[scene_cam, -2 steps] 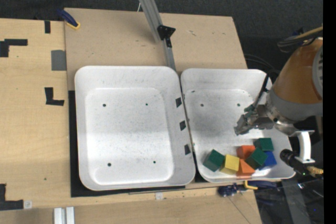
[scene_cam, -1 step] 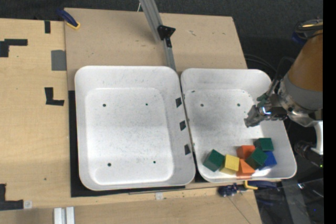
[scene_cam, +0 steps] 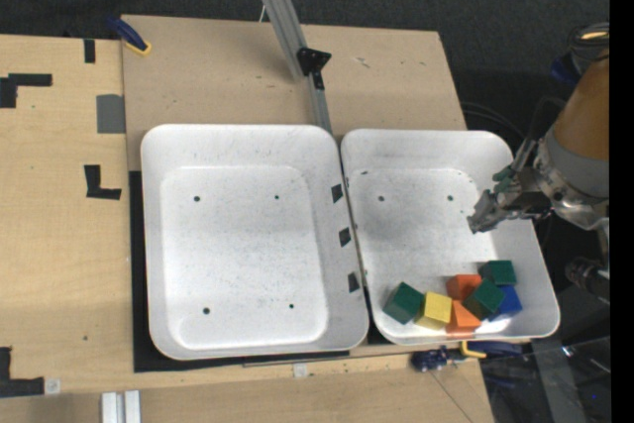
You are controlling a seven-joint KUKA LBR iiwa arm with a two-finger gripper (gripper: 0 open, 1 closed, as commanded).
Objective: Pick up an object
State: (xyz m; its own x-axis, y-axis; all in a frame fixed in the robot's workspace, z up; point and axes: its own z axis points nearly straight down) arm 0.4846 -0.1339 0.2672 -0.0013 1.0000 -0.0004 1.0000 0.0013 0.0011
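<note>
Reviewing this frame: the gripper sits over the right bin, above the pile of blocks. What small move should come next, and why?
Probably a short shift toward the near corner of the right bin, then down. The gripper hangs over bare white floor near the bin's right wall, while the blocks are all clustered in that corner, nearer the camera. Nothing shows between its tips, so it likely needs to line up over a block first.

1. You see two white bins: the left bin (scene_cam: 243, 238) and the right bin (scene_cam: 416, 213), touching side by side.
2. In the right bin's near corner you can count about seven blocks in one cluster:
   - three green blocks (scene_cam: 403, 301), (scene_cam: 498, 271), (scene_cam: 485, 297);
   - two orange blocks (scene_cam: 461, 285), (scene_cam: 464, 315);
   - one yellow block (scene_cam: 436, 309);
   - one blue block (scene_cam: 509, 302), partly hidden.
3. One gripper (scene_cam: 485, 213) sits over the right bin's far right side.
</note>
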